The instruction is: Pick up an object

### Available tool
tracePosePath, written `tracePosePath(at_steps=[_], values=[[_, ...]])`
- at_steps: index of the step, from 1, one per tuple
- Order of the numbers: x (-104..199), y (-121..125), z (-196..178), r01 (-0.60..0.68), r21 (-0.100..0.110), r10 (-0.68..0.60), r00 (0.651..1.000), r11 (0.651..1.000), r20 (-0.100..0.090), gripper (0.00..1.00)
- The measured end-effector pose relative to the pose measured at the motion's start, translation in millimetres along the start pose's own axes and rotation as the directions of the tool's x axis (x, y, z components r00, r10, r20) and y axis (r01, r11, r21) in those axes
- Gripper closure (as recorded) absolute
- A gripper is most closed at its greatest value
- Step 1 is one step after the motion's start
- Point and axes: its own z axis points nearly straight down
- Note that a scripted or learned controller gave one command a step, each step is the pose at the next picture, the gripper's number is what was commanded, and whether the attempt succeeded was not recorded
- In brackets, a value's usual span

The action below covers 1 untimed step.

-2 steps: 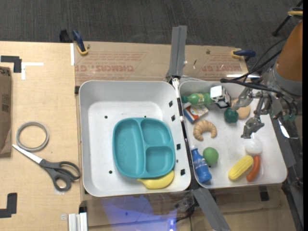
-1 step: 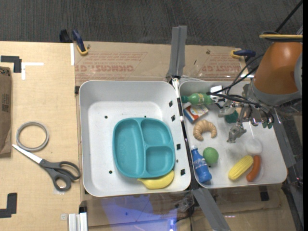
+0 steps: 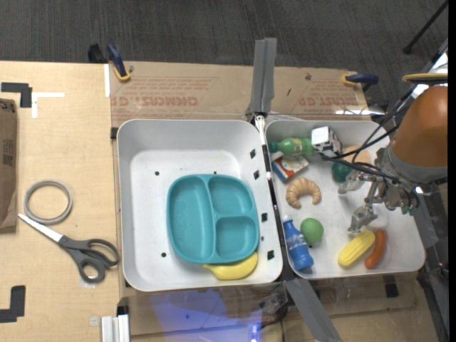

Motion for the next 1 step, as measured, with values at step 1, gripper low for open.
tracePosePath(at_steps=[1], values=[[64.1,32.2,-6.9,-0.06,0.005,0.059,0.998,0.998,0.032,0.0]])
